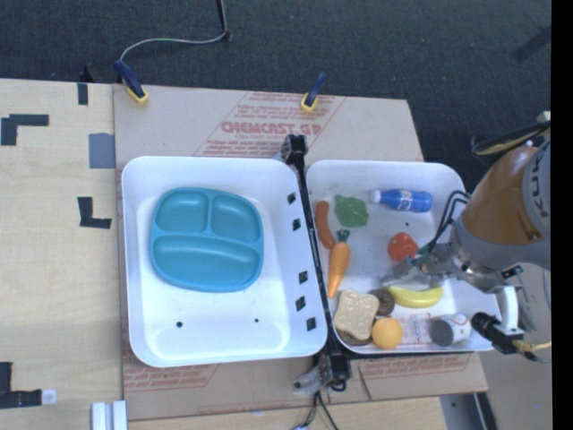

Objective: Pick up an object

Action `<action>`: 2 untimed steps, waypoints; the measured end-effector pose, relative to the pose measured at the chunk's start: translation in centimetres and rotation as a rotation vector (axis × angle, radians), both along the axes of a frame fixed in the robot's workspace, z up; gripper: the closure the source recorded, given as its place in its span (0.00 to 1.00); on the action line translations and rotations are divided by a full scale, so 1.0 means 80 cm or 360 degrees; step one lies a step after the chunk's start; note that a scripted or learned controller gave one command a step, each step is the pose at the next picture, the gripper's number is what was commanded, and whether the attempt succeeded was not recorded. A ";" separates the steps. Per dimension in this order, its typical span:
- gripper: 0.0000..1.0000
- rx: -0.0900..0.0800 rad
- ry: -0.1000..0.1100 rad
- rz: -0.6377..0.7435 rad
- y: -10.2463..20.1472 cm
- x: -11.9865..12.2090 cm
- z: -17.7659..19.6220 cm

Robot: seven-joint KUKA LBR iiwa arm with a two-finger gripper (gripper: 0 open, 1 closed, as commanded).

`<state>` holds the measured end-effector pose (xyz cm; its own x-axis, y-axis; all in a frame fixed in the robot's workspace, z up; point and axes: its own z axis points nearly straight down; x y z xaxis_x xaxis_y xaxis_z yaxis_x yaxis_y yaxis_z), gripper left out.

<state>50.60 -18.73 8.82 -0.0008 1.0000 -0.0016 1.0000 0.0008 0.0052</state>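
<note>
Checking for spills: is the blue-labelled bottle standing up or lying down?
Lying down. The bottle rests on its side in the right bin, cap pointing left.

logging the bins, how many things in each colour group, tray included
blue: 2, tray, bottle
orange: 3, carrot, round fruit, sausage
red: 1, tomato
green: 1, leafy piece
yellow: 1, banana
brown: 2, bread, dark piece
grey and white: 1, can
total: 11
</note>
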 end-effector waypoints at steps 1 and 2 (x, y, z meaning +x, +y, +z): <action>0.00 0.0000 -0.0005 0.0003 0.063 0.097 -0.002; 0.00 -0.0002 0.0006 -0.0004 0.037 -0.022 -0.003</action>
